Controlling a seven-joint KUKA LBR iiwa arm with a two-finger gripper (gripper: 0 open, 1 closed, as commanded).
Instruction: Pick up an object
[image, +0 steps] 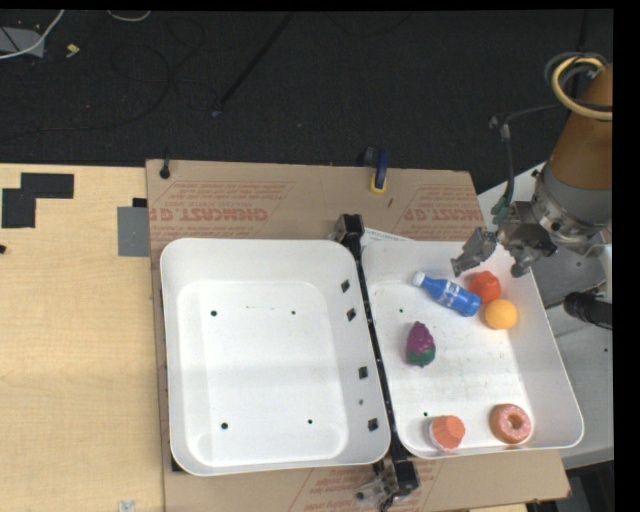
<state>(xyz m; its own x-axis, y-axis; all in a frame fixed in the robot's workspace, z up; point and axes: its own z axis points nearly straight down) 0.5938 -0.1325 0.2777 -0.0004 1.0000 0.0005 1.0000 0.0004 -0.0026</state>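
Note:
The right bin (560, 370) holds several objects. A blue bottle (449, 294) lies on its side near the far wall, with a red ball (486, 286) right beside it and an orange ball (500, 315) just in front. A purple and green toy (420, 343) sits near the bin's middle. An orange piece (447, 432) and a pink doughnut ring (512, 423) rest by the near wall. My gripper (495, 257) hangs above the far right corner, over the red ball, its fingers (470, 255) spread open with nothing between them.
The left bin (185, 300) sits beside the right one, split from it by a black clip rail (362, 330). Cardboard (270, 205) lies under both bins. A blue clamp (378, 170) stands at the far edge. The arm's orange band (583, 130) rises at right.

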